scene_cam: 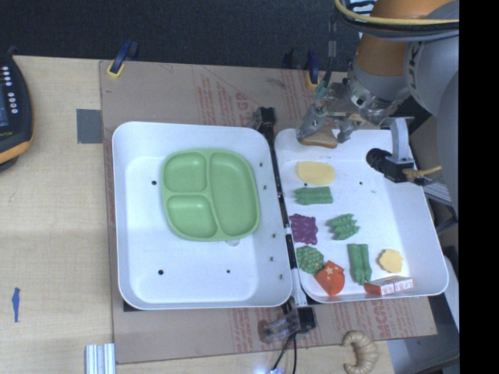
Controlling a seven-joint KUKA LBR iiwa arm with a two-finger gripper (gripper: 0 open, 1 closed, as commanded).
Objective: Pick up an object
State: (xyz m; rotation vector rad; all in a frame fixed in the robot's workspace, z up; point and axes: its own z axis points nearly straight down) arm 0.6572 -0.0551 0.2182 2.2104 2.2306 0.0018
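My gripper (326, 129) hangs over the far left corner of the right bin (421, 209). Its fingers are closed around a flat tan piece that looks like bread (318, 139), held just above the bin's far rim. Below it in the same bin lie a yellow oval (314, 172), a bunch of green beans (313, 196), purple grapes (303, 228), a green pod (342, 225), a green and red strawberry-like piece (309, 258), a red piece (330, 278), a green stalk (359, 262), a yellow chunk (391, 261) and a red and white box (388, 287).
The left bin (140, 255) holds a green divided plate (210, 193). A tan curled toy (360, 351) lies on the bench in front of the right bin. A black and orange pendant (12, 107) sits at the far left.
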